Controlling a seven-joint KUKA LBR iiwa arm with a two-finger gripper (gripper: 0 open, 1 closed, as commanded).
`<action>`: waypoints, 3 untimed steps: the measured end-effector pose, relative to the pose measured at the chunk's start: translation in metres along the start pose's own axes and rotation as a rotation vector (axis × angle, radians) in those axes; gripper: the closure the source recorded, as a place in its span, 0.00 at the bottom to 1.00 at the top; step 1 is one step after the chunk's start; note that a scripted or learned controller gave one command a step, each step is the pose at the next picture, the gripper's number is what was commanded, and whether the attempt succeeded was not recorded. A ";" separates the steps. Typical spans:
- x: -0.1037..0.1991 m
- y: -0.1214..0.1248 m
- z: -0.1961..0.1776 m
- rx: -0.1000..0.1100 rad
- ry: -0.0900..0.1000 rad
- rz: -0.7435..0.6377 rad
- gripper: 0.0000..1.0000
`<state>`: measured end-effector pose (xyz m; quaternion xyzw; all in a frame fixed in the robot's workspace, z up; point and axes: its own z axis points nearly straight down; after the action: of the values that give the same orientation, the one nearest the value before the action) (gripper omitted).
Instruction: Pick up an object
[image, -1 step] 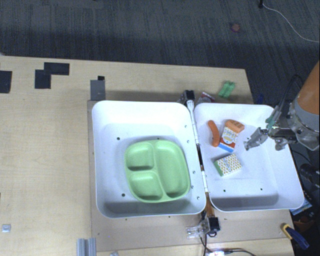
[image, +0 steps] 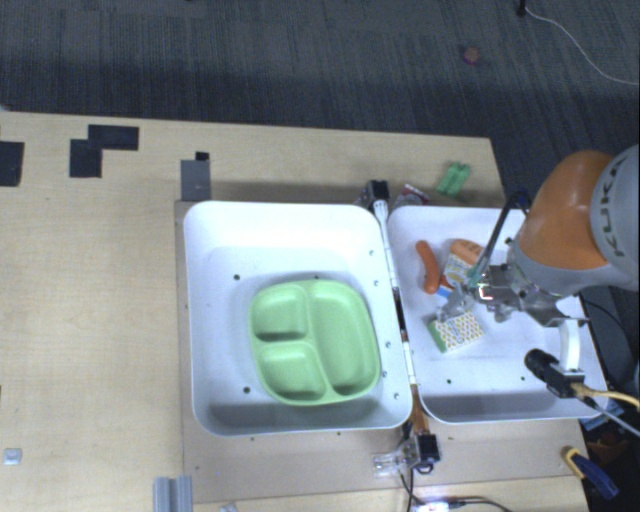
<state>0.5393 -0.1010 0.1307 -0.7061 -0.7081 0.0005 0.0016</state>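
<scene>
In the right bin (image: 500, 400) lie several small objects: an orange sausage-shaped piece (image: 429, 266), an orange and pale packet (image: 462, 256), a small blue item (image: 444, 293) and a green-edged dotted card (image: 458, 330). My gripper (image: 468, 297) hangs low over this cluster, just above the dotted card and right of the sausage piece. The grey arm with its orange band (image: 565, 225) comes in from the right. The wrist hides the fingertips.
The left bin (image: 215, 300) holds a green three-compartment plate (image: 314, 340). A green object (image: 455, 179) lies on the bench behind the right bin. Black clamps and cables sit along the bins' shared edge and at the front right.
</scene>
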 end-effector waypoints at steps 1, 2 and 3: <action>0.009 0.066 0.044 -0.009 -0.001 -0.002 0.00; 0.009 0.067 0.034 -0.014 -0.002 -0.002 1.00; 0.052 0.014 -0.073 -0.008 -0.001 -0.002 1.00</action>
<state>0.5533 -0.0492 0.2036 -0.7052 -0.7090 -0.0022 -0.0017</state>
